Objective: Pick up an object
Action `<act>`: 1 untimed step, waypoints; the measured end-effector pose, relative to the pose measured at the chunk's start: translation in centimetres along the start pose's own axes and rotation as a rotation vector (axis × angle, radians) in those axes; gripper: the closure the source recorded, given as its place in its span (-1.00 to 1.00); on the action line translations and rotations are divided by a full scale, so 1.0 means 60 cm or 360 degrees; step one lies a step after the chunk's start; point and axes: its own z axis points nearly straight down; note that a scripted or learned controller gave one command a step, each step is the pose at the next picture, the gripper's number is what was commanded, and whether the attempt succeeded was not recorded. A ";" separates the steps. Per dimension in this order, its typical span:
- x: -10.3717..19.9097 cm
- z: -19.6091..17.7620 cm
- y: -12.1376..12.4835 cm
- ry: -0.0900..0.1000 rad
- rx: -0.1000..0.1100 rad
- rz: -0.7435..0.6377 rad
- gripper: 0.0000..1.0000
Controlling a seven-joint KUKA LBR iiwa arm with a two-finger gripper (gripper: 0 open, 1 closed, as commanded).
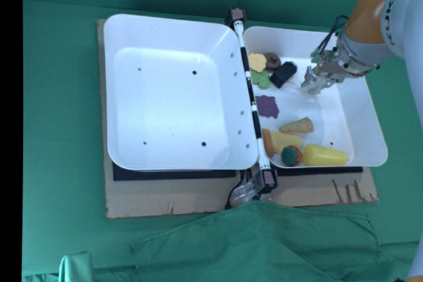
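My gripper (312, 86) hangs over the back part of the right bin (357, 117), to the right of a black block (283, 74). Nothing shows between its tips. In that bin lie a yellow flower-shaped piece (257, 62), a dark brown ring (271, 61), a green piece (261, 79), a purple flat piece (267, 105), a tan cone (297, 125), an orange-yellow piece (279, 141), a green-and-red ball (291, 155) and a yellow pepper-like object (323, 155).
The left bin (173, 92) has only small dark dots on its floor. A black-and-white divider bar (250, 96) runs between the bins. Green cloth (264, 241) lies bunched in front of the cardboard base.
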 end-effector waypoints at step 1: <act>0.005 -0.075 0.036 0.0007 0.0008 0.0001 1.00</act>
